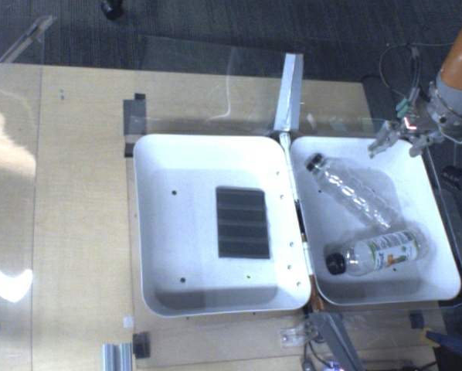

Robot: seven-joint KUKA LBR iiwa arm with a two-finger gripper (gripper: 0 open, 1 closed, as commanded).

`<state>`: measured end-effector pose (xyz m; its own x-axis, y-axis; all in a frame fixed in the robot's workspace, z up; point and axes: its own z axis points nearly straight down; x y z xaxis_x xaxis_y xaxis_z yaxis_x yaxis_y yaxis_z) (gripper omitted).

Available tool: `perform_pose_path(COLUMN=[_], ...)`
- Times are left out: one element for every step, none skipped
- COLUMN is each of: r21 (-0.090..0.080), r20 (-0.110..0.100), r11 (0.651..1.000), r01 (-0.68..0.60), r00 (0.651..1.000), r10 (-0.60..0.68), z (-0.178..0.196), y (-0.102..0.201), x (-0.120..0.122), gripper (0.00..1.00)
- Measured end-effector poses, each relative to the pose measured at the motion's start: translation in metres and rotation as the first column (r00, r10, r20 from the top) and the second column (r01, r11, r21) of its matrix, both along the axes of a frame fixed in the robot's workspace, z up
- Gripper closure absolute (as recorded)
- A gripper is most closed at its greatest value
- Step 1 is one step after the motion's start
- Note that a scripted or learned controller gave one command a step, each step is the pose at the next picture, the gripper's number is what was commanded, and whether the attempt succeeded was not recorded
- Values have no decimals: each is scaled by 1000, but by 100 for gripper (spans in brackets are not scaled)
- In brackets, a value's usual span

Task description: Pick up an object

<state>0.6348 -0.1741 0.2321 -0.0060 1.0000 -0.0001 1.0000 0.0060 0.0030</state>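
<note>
Where the two white bins sit side by side on the pale wooden table, the right bin holds both things that could be picked up. A clear plastic bottle with a small dark cap lies on its side, running at a slant from near the bin's far left corner down toward the middle; it looks crushed or ribbed, its see-through wall glinting against the white floor. Just beyond its lower end lies a second clear bottle, fatter, with a black cap pointing toward the bin's left wall and a printed label with a spot of orange wrapped round its body; it lies on its side near the bin's near edge, roughly along that edge. Whether the two bottles touch is hard to say, but they come very close. The left bin has a dark ribbed rectangular panel lying flat near its centre. The hand hovers over the far right corner of the right bin, its two fingers spread apart with nothing between them, well apart from both bottles. Above it the arm's orange band shows at the table's far right.
</note>
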Motion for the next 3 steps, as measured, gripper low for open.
perform_pose_path(r21=[0, -1, -18], r20=[-1, 2, 11], r11=[996, 987, 985], r01=[-93, -162, -170], r00=[996, 987, 985], r10=[93, 162, 170], z=[-132, -121, -141], y=[-21, 18, 40], x=[-21, -137, -65], gripper=[0, 0, 0])
